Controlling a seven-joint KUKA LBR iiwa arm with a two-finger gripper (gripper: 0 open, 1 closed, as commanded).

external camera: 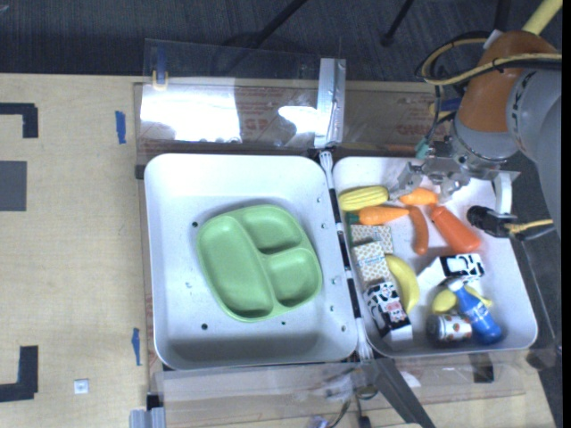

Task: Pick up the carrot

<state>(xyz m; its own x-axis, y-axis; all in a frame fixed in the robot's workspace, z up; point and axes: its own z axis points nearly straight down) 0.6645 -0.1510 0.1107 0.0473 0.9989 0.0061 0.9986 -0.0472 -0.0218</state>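
gripper: over right bin's far edge, grip state unclear | carrot: lying near bin's far-left corner | pickup: not done

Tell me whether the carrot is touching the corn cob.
Touching. The camera view shows the carrot lying right below the corn cob in the right bin, their long sides meeting with no white floor between them.
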